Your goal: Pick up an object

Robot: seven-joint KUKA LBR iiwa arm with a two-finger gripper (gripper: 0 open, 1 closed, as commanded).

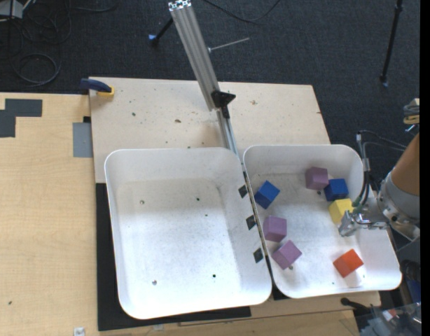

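The right bin holds several blocks. A blue block lies by the divider, and a second blue block sits beside a purple block at the back. Two more purple blocks lie toward the front left. An orange block rests near the front right corner. My gripper reaches in from the right edge, low over the bin, right beside a yellow block and touching or nearly touching it. Whether its fingers enclose the block is hidden.
The left bin sits beside the right one, with a row of black clips along the shared wall. A slanted aluminium bar rises behind the bins. A small blue and yellow clamp lies at the bench's back left.
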